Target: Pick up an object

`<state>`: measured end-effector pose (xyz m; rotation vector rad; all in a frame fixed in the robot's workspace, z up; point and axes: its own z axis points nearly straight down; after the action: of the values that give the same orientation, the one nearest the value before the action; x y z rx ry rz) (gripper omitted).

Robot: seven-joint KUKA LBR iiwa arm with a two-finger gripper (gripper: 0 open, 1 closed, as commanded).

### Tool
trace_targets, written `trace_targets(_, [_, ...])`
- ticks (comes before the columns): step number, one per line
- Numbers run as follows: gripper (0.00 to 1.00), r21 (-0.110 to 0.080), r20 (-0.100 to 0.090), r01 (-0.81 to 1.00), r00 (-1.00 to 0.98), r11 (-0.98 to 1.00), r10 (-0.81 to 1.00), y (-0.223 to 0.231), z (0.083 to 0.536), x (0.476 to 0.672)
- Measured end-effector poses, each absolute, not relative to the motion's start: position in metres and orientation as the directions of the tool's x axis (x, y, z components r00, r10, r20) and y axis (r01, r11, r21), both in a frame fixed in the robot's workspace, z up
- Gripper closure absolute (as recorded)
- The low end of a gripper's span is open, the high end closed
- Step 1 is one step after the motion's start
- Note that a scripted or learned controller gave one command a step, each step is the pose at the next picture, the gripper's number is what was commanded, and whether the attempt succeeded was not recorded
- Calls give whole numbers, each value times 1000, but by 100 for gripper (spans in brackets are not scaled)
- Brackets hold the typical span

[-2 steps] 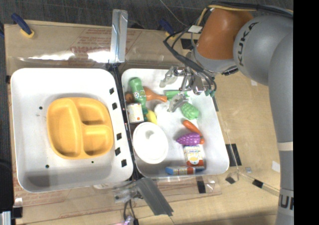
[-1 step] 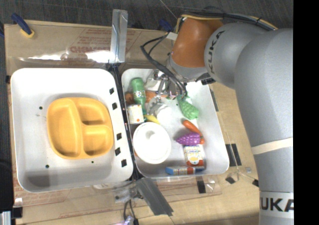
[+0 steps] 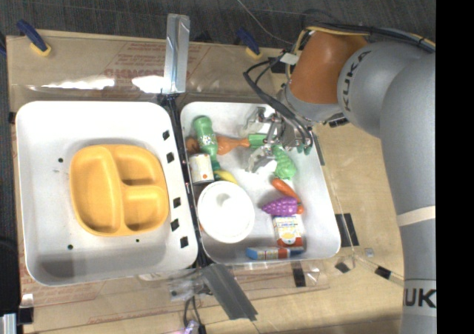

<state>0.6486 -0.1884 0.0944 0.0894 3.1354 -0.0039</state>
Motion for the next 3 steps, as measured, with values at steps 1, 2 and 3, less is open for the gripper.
trace_targets(1, [0,-2,-5,73,-997,997,73,-101,94,645])
trace_targets(2, [0,-1,0,186,-982,982,186,-164,93,628])
trace_targets(3, [0,-4,-3,316,-949,949,316,-134,93,618])
